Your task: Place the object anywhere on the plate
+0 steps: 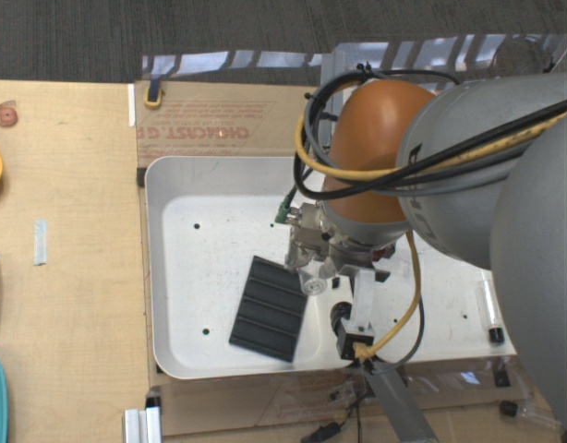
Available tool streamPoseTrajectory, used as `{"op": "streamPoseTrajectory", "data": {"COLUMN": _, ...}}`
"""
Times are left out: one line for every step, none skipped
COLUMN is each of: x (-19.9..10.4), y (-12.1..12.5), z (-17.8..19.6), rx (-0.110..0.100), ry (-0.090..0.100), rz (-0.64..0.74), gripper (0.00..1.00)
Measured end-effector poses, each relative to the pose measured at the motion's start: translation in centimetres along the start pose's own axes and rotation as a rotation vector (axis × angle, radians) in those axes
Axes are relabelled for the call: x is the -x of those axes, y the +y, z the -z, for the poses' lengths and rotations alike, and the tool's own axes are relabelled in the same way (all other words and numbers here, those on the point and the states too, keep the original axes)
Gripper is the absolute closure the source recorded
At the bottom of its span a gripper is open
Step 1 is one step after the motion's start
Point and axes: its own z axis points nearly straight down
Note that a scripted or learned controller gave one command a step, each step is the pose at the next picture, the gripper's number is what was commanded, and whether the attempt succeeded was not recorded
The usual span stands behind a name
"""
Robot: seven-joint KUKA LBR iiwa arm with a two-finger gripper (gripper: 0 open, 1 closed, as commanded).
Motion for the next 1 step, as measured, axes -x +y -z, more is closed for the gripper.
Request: {"op": "streamPoseTrajectory", "data": {"x": 6.84, "y": 1.66, "z": 7.29, "rx": 0.003, "ry": 0.001, "rz": 0.083, "gripper": 1.00}}
